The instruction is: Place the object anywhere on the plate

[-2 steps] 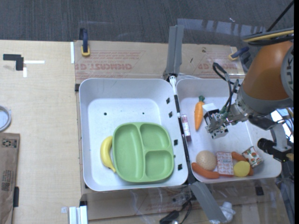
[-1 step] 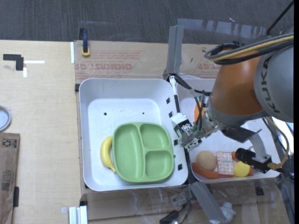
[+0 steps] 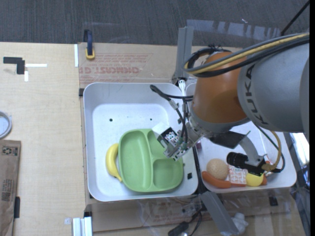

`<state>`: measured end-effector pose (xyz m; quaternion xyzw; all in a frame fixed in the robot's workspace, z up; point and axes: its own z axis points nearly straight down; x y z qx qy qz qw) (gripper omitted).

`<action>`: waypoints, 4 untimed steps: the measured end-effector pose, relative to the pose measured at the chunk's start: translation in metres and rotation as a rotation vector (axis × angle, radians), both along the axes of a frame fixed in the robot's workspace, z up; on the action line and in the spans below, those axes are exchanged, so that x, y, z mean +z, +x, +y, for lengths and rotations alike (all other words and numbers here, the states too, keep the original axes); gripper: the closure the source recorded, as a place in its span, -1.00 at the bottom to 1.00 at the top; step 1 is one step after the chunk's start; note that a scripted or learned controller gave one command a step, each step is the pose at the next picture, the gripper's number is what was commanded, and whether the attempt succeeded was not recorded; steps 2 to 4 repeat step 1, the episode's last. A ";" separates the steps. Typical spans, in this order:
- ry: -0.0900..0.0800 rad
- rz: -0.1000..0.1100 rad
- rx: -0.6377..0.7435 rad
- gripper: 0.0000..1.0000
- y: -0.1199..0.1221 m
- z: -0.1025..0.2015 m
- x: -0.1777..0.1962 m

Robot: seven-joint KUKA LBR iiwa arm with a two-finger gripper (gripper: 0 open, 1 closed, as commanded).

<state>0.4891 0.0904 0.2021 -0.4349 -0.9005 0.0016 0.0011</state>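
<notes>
A green divided plate (image 3: 146, 162) lies in the left bin (image 3: 90, 132), toward its front. A yellow banana (image 3: 112, 162) lies against the plate's left rim, on the bin floor. My gripper (image 3: 173, 144) hangs low over the plate's upper right edge, near the wall between the two bins. The wrist and its cables hide much of the gripper, and I cannot make out anything held in it.
The right bin (image 3: 289, 175) holds a beige ball (image 3: 217, 168), an orange carrot (image 3: 215, 182), a small red and white box (image 3: 237, 175) and a yellow piece (image 3: 254, 180). The arm's bulk covers most of that bin. Bare white floor shows behind the plate.
</notes>
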 end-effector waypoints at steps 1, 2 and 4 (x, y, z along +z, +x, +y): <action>0.000 0.000 0.000 -1.00 0.000 0.000 0.000; 0.000 0.000 0.000 -1.00 0.000 0.000 0.000; 0.000 0.000 0.000 -1.00 0.000 0.000 0.000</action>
